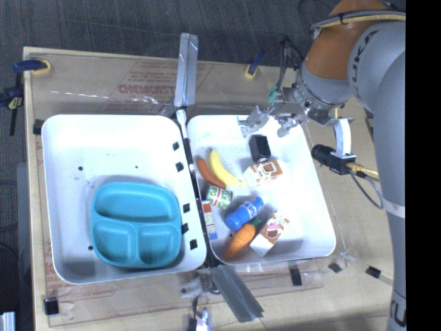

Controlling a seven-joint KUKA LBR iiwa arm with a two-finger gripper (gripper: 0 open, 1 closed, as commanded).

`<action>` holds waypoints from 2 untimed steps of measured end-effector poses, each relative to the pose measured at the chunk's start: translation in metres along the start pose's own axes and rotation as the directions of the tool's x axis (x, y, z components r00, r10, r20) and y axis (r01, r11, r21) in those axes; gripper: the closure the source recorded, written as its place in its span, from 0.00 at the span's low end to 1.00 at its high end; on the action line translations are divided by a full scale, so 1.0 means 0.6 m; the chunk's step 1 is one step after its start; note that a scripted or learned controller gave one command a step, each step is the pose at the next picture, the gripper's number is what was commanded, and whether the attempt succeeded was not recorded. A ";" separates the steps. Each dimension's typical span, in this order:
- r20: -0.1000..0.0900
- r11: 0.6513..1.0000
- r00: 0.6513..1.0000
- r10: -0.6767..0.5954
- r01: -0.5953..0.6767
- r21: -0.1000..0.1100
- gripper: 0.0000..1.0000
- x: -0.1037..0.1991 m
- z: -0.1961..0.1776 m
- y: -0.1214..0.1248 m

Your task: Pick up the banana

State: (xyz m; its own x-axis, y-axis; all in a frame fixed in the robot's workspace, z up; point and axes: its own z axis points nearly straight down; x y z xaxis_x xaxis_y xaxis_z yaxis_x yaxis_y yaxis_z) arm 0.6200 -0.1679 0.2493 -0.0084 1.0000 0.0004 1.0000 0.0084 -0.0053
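The yellow banana (222, 169) lies in the right bin (313, 185), near its left wall, slanting from upper left to lower right. A brown-red sausage (206, 173) rests against its left side. My gripper (268, 123) hangs over the bin's far edge, up and to the right of the banana and well apart from it. Its fingers are spread open with nothing between them. A small black block (260, 147) sits just below the gripper.
The right bin also holds a white carton (266, 171), a small can (219, 198), a blue bottle (243, 213), a carrot (239, 240) and another carton (271, 230). A blue divided tray (138, 224) lies in the left bin (69, 150).
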 end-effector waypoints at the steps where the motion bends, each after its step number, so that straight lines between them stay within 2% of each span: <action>1: 0.003 0.975 0.975 -0.221 0.221 -0.004 0.00 -0.043 0.070 0.062; 2: 0.006 0.890 0.890 -0.456 0.456 -0.007 0.00 0.044 0.256 0.024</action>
State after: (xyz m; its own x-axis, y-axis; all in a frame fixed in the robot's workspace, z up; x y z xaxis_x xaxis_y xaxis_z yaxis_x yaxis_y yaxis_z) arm 0.6333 -0.1411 0.0954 -0.4636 0.8860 -0.0033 0.8860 0.4637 0.0030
